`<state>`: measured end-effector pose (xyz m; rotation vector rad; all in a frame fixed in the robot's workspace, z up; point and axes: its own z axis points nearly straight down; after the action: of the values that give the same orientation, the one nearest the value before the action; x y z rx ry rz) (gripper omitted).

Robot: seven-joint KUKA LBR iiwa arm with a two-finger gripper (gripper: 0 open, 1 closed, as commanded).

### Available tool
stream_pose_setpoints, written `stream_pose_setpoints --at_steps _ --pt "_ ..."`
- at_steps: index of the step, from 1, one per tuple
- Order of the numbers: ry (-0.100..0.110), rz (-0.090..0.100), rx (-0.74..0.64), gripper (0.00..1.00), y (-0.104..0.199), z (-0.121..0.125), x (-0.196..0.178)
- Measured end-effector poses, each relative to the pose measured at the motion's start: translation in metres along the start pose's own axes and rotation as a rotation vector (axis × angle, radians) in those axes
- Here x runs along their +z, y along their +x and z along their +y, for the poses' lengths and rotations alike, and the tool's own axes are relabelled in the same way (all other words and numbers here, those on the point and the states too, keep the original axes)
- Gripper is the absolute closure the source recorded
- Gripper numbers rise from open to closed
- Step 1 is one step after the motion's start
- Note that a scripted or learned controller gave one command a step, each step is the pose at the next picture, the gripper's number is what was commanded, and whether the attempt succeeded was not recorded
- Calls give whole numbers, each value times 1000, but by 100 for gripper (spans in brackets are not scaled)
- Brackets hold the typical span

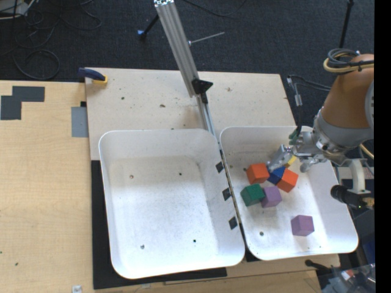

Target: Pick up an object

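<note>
In the camera view, the gripper [292,157] is hanging low over the right bin [342,240], at about one o'clock from the pile of blocks. I cannot tell how it is set or if it is holding anything. The blue block [277,174] is sitting just under it, touching the orange block [258,173] and the red block [288,180]. They are packed tight (a hard grab). The lone purple block [302,224], at five o'clock, looks easier to pick cleanly.
</note>
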<state>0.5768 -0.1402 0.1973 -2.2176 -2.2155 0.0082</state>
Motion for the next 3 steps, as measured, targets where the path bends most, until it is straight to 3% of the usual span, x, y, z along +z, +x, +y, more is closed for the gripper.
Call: stream_pose_setpoints --at_steps 1,2,3 --pt "1 1 4 0 9 -4 53" --pt "-32 -8 2 0 7 4 75" --pt "-28 -8 10 100 5 2 68"
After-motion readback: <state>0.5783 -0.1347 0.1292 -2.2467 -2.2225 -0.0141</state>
